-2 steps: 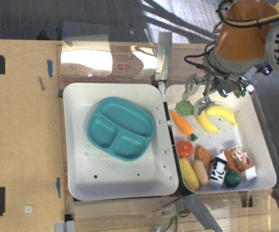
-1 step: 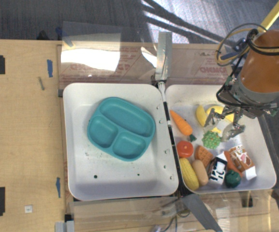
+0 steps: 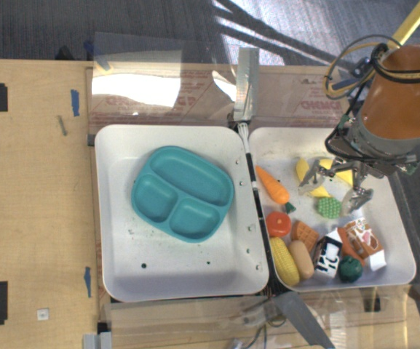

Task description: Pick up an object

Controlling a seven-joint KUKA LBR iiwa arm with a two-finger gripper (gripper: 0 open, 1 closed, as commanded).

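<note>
The right bin [image 3: 402, 227] is crowded with toy food, so the hand [image 3: 335, 184], spread wide over the yellow piece [image 3: 325, 187] beside the green ball [image 3: 329, 207], may snag a neighbour or close on nothing.

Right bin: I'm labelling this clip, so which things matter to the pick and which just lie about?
Job:
gripper, over the yellow toy pieces
carrot
tomato
corn cob
green ball

Lying about:
teal plate, in the left bin
blue tape

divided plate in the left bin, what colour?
Teal, a solid colour with no pattern. The divided plate shows plainly in the camera view, lying in the left bin.
</note>
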